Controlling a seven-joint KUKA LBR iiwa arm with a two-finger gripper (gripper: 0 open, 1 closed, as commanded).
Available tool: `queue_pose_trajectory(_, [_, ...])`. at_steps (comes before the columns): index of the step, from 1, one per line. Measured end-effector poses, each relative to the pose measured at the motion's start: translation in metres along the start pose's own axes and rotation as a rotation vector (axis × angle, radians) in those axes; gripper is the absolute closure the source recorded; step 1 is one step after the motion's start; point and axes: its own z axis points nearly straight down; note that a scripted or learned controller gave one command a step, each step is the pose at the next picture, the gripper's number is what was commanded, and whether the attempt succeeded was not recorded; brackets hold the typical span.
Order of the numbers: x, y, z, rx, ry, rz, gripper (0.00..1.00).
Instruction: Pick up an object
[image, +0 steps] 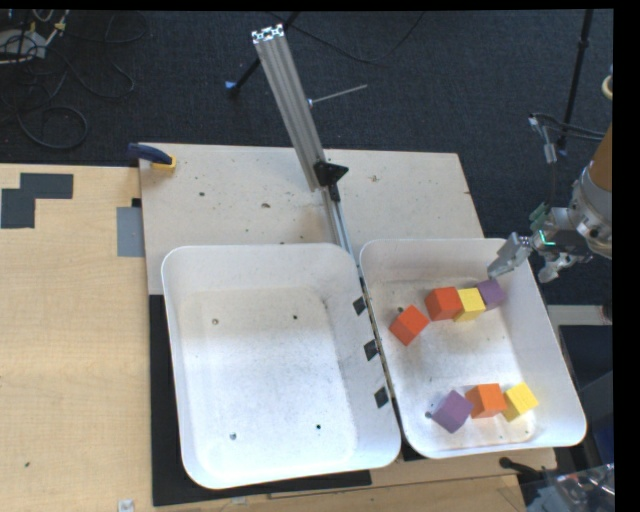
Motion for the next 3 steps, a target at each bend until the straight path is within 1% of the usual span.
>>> queue_pose_trajectory(1, [-0.009,-0.005,0.057,0.005,0.001,0.003,0.00])
queue_pose_trajectory(2, [-0.011,-0.005,0.101,0.005,0.001,0.003,0.00])
queue_pose_trajectory(3, [-0.011,0.004,0.155,0.005,0.002,0.001,0.00])
